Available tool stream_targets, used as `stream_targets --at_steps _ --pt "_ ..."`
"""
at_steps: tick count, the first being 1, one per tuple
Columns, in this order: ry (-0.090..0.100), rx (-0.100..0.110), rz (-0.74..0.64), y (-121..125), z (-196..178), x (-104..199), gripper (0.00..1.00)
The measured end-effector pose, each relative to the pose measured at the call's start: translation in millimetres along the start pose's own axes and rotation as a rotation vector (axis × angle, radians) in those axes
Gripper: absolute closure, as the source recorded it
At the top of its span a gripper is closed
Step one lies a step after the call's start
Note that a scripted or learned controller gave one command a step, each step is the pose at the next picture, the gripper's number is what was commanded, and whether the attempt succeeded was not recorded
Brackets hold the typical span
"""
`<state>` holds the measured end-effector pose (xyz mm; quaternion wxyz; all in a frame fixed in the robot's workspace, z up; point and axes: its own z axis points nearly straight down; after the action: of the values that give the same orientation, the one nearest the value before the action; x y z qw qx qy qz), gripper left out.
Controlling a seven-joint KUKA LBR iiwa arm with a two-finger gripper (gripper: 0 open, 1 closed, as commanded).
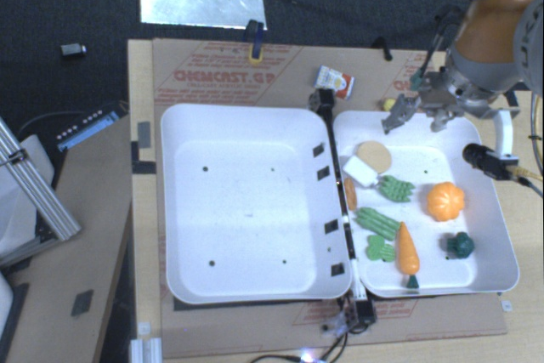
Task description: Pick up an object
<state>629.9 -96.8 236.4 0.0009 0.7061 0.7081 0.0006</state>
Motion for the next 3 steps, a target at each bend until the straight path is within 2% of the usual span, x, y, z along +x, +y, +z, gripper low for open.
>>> stream_targets --at_steps 1,2,3 --pt "0.0 0.012 0.01 -72.6 89.5 -69.3 0.0" --pt "0.005 0.011 0.002 -148.0 141.8 -33.3 0.0" --pt "0.0 -0.001 0.002 -142.6 128.4 -35.3 1.0"
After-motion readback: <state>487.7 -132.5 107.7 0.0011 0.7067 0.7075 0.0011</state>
